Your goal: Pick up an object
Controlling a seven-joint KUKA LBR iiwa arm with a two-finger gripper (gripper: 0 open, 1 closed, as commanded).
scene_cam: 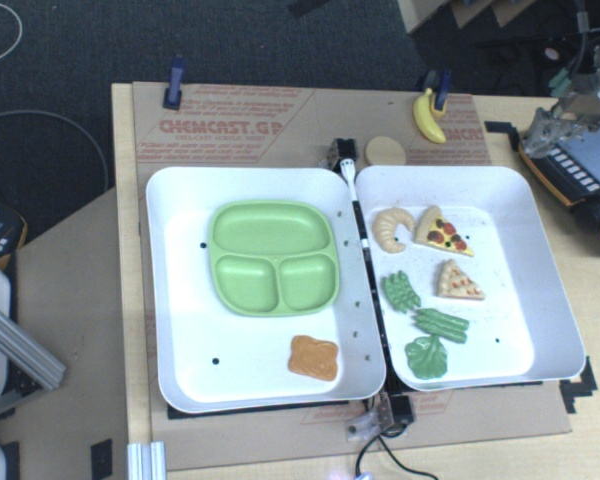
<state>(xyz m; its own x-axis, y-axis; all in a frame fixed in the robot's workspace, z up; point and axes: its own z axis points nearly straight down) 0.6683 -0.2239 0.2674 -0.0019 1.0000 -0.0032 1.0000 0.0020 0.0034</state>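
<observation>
Two white bins sat side by side. Left bin (pixel 170 268) held a green divided tray (pixel 275 258) and an orange nugget (pixel 314 357). Right bin (pixel 520 268) held a croissant (pixel 391 227), two pizza slices (pixel 442 232), and green vegetables (pixel 426 328). My gripper (pixel 565 118) hung beyond the right bin; its state I could not tell.

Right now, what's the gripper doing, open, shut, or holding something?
Gripper: cannot be told. It sits at the bench's right edge, away from both bins, with nothing seen in it.

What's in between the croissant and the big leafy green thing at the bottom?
In the camera view, two green veggie pieces lie between the croissant and the leafy green: a small bunch and a longer green piece.
</observation>
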